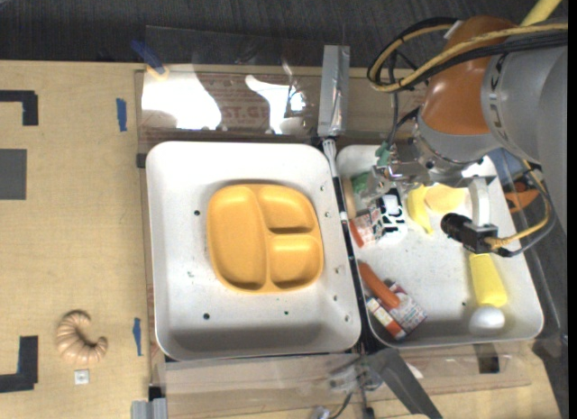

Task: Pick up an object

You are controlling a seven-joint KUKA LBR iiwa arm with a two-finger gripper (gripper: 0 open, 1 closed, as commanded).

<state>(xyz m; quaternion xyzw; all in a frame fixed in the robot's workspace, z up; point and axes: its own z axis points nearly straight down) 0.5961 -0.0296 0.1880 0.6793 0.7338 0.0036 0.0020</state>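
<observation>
the gripper (389, 172) hangs over the right bin (532, 318) amid clutter by its left wall (its grip state i cannot tell), and the yellow cylinder (488, 280) near the right wall looks light, stiff, slick, best pinched mid-body across its width.
</observation>
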